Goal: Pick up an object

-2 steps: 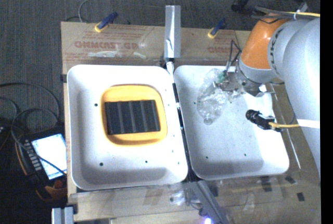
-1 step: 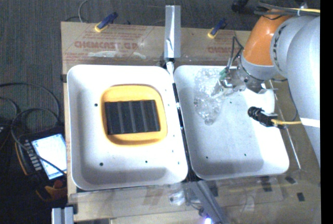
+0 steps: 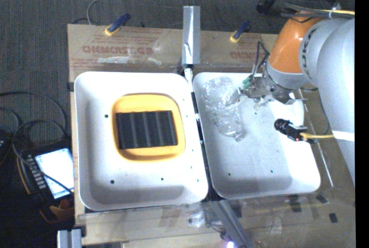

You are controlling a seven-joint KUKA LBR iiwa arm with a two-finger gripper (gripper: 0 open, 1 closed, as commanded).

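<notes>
Now fingers (image 3: 247, 89) beside clear plastic (image 3: 222, 105)

You are looking down at a bench (image 3: 138, 48) with a brown board top; faded red lettering runs along its far strip. Two shallow white bins sit directly on it, side by side and nearly touching. The left bin (image 3: 92, 172) takes up the bench's left half, and the right bin (image 3: 271, 175) lies just beside it toward the arm's side. At the far edge you see two clamps with blue and yellow handles gripping the board: one clamp (image 3: 117, 23) at the far left, the other clamp (image 3: 240, 31) farther right. A grey upright bar (image 3: 191, 36) stands between them, above the seam where the bins meet.
</notes>
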